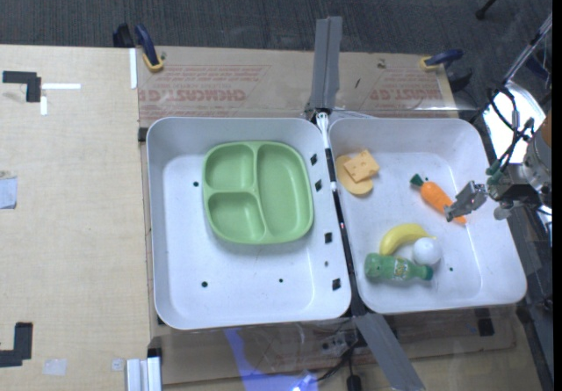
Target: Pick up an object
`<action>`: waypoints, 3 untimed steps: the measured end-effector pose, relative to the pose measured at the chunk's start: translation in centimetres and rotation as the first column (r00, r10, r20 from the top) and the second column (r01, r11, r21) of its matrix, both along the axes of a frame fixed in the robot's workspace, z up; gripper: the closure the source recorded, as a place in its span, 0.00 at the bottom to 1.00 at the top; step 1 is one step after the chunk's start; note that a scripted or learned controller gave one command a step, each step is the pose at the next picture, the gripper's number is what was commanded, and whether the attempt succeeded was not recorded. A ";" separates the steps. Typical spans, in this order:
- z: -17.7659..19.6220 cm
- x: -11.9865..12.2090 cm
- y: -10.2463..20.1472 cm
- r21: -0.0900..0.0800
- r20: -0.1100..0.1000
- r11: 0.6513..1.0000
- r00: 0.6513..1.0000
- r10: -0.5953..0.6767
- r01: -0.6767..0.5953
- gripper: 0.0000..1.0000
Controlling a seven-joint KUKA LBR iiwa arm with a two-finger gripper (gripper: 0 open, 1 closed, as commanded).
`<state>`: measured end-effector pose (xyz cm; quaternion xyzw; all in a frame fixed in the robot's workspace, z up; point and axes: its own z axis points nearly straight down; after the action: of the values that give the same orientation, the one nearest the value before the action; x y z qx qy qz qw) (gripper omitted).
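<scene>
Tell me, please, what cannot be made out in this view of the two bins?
- Gripper: too small and blurred to tell whether it touches the orange toy carrot.
- Grey arm: cut off by the right edge.
- Green plastic bottle: label too small; yellow toy banana and white ball crowd its top.

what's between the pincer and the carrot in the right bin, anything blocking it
Nothing visible. The pincer sits right at the carrot, at its right end, with no other object between them. The banana, white egg and green bottle lie further toward the bin's near edge, off that path.
</scene>
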<state>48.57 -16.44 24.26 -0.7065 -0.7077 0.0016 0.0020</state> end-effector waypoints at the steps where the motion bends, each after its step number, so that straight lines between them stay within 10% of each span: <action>1: -9.1 4.3 -0.6 0.000 -0.002 0.981 0.981 -0.196 0.196 0.00; 2: -15.2 9.2 -2.6 -0.002 0.003 0.991 0.991 -0.134 0.134 0.00; 3: -14.5 9.1 -2.7 -0.002 0.001 0.991 0.991 -0.134 0.134 1.00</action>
<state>57.71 -19.17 9.73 -0.7526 -0.6585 0.0019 0.0013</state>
